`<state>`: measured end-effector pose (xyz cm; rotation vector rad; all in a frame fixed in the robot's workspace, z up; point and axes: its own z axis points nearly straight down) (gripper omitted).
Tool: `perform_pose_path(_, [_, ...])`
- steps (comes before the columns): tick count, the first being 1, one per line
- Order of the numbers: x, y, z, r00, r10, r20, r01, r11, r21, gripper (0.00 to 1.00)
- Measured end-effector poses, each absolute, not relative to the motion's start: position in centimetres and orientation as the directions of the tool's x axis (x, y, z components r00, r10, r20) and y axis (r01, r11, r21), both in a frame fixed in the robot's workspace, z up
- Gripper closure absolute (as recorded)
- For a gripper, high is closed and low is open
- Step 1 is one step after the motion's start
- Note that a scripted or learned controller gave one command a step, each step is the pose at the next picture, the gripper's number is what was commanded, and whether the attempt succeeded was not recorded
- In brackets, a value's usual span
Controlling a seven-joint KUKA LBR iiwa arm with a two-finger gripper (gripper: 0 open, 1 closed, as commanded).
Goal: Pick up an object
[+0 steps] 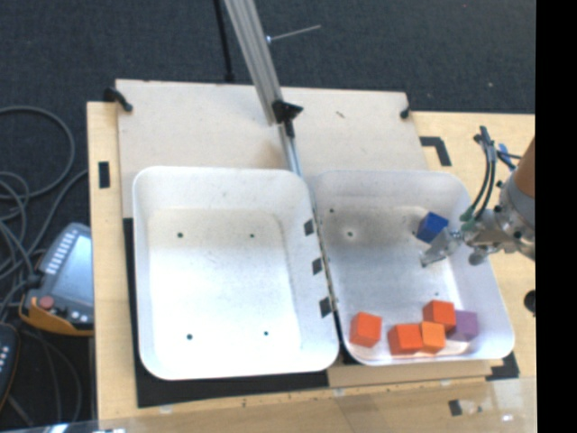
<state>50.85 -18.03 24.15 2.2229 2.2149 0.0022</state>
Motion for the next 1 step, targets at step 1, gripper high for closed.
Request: perform_pose_path(1, [48.60,-20.05,9.57,0.003,1.000,-0.003,1.000,-0.003,0.004,0.00])
